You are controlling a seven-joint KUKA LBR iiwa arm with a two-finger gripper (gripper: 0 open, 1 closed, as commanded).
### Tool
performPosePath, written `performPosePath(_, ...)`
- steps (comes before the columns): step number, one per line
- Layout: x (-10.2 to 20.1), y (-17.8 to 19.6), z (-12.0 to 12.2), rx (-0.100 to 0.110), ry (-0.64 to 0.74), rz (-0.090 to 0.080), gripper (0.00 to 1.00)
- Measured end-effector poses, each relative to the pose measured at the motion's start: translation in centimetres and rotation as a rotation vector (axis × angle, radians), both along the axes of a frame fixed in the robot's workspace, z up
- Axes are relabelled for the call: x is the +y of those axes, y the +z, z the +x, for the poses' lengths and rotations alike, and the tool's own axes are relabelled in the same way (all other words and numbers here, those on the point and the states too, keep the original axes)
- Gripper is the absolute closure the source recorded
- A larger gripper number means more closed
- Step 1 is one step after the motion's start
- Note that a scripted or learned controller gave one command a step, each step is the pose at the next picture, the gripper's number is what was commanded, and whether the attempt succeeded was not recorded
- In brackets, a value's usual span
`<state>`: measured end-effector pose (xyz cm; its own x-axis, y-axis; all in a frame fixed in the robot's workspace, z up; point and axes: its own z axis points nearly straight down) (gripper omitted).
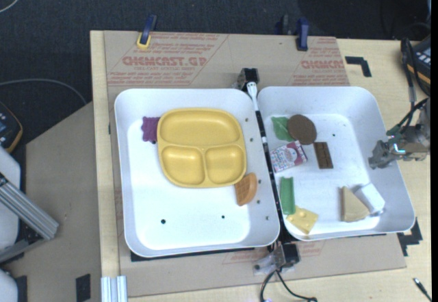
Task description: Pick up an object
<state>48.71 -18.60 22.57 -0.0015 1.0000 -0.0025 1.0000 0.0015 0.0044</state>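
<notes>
Gripper point(389, 155) at the right rim of the right bin point(356, 98), its grey metal tip hanging over the bin's right wall with nothing seen between its fingers; whether they are open or shut cannot be told from this angle. Nearest to it in that bin lies a tan wedge point(354, 206) touching a small white block point(371, 196), near the front right corner. Toward the middle sit a dark brown bar point(323, 155), a round brown disc point(302, 128) overlapping a green leaf-shaped piece point(280, 127), and a red-and-white packet point(287, 156). Along the bin's left side a green strip point(287, 196) lies above a yellow wedge point(303, 219). All of these are well apart from the gripper. Left bin point(137, 198) holds a yellow divided tray point(202, 146) with three compartments, a purple item point(149, 129) tucked at its left edge and an orange-brown piece point(246, 190) at its lower right corner. Both bins rest side by side on a cardboard-covered bench point(205, 54)
</notes>
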Motion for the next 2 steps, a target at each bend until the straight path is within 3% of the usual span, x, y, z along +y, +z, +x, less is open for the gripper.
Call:
performPosePath(1,5.4,1.0,0.6,0.000,0.005,0.003,1.00)
performPosePath(2,10.6,-0.4,1.2,0.007,0.005,0.006,1.00)
